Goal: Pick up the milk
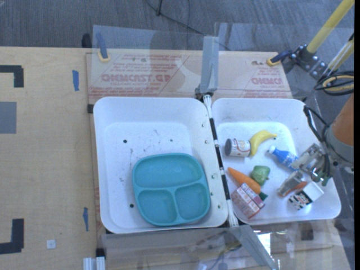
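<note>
Shows a small white-and-black carton, taken to be the milk [306, 198], at the lower right of the right bin [281, 108], just below and right of the gripper [298, 181], long axis slanting up to the right. Leaves unclear whether the gripper is wide or narrow. Shows also a banana [262, 139], can [238, 147], blue bottle [283, 156], carrot [244, 179] and pink carton [247, 201] there, and a teal divided plate [169, 189] in the left bin [112, 151].

A teal divided plate [169, 188] lies low in the left bin [112, 122]. In the right bin [236, 112], a banana [260, 140] sits beside a small can [237, 147]; lower, a carrot [245, 179], a green vegetable [260, 174] and a pinkish carton [247, 201] cluster together.
</note>
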You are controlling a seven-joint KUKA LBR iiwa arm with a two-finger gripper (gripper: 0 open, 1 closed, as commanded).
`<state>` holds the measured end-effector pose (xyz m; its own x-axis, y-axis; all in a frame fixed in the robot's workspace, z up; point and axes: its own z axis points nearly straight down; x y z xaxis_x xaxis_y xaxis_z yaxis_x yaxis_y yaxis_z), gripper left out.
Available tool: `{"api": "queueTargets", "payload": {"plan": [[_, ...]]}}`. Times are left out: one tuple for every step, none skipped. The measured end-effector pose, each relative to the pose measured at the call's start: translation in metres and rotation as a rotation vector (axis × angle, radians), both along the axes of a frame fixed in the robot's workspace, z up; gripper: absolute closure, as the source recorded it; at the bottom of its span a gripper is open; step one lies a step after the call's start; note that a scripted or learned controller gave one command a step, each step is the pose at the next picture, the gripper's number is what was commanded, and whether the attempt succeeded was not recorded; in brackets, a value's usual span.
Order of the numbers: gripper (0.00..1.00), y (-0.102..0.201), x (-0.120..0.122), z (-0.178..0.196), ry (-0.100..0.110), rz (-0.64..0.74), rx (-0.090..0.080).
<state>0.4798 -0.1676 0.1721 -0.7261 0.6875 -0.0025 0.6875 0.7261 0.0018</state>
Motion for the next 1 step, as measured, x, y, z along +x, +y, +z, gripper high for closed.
{"api": "queueTargets", "payload": {"plan": [[0.00, 0.0602, 0.0014, 0.0995, -0.002, 0.026, 0.000]]}}
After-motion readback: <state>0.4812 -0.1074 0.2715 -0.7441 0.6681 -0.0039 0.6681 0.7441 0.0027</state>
